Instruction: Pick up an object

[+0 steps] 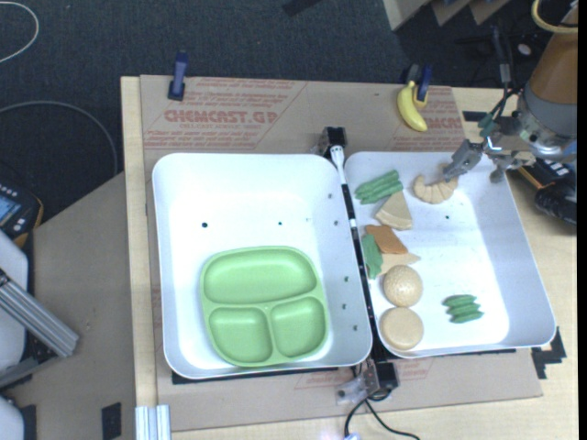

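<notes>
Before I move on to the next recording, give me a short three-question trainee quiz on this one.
1. True or false: the green divided tray lies in the left bin.
2. Which item is the gripper nearest? A) croissant-shaped piece B) banana C) round bun
3. Fill in: the banana lies on the ____, outside the right bin.

Key: 1 true; 2 A; 3 cardboard.
</notes>
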You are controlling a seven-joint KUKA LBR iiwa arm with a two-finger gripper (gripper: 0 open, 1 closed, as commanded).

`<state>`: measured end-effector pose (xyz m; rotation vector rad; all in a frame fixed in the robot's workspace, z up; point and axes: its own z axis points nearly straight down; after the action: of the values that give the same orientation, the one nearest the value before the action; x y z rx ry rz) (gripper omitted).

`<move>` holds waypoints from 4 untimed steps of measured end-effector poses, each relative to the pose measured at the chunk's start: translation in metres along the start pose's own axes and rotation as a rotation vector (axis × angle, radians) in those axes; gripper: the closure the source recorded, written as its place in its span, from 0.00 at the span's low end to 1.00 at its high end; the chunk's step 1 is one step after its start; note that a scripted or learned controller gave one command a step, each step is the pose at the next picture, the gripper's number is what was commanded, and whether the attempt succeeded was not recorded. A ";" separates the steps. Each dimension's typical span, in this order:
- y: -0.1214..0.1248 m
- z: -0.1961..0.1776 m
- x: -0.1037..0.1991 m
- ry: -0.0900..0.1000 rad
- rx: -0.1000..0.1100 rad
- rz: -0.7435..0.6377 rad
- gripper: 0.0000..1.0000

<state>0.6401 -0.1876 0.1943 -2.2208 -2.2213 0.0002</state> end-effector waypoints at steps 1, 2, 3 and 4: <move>0.001 -0.011 0.000 -0.002 -0.004 -0.001 1.00; -0.078 -0.019 0.091 0.005 0.006 -0.007 1.00; -0.093 -0.058 0.162 0.001 -0.005 -0.007 1.00; -0.147 -0.070 0.215 0.003 0.005 -0.006 1.00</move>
<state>0.4927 0.0274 0.2643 -2.2106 -2.2240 0.0023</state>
